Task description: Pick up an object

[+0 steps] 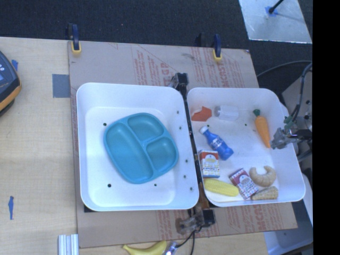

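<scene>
Two shallow white bins sit side by side on a cardboard sheet clamped to the wooden bench. The left bin (85, 142) carries a turquoise plastic plate with three compartments (141, 147), lying near the bin's middle.

The right bin (289, 187) carries the small things. An orange toy carrot with a green top (261, 128) lies close to the right wall. A clear plastic cup on its side (228, 112) rests near the back wall, with an orange-red wedge-shaped piece (202, 113) by the back left corner. A blue plastic bottle with a white cap (217, 143) lies tilted left of centre. Along the front edge are a small red-and-white carton (210, 163), a yellow toy corn cob (221, 187), a dark red packet (243, 182), a tan croissant-shaped piece (264, 175) and a pale yellow wedge (265, 194).

The grey gripper (280, 138) hangs at the right bin's right rim, just beside the carrot's tip; nothing sits between its fingers, and whether they are spread or closed I cannot tell.

A yellow banana (145, 247) lies on the bench's front edge.
</scene>
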You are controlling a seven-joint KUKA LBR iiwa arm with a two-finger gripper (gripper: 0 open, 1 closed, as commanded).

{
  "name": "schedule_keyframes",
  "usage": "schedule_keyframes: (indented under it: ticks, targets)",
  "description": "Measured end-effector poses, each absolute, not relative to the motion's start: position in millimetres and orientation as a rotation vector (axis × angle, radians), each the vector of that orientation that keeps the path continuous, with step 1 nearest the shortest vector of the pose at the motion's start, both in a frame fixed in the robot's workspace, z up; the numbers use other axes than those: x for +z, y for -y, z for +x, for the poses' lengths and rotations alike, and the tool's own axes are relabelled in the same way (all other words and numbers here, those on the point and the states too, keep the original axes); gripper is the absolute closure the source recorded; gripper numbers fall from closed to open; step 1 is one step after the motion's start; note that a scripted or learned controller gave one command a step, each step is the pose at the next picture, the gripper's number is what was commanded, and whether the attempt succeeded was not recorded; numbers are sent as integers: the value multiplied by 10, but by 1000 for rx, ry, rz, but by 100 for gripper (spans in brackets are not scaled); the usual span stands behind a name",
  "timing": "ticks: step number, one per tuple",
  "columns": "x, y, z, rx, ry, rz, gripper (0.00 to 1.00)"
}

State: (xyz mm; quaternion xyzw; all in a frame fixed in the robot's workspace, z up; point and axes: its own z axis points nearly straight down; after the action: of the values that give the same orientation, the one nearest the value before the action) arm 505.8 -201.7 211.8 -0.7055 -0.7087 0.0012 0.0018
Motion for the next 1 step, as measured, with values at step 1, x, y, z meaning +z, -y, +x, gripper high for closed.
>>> schedule_keyframes:
  ticks: [1]
  targets:
    - [1765, 1859, 6562, 2, 2224, -2215, 0]
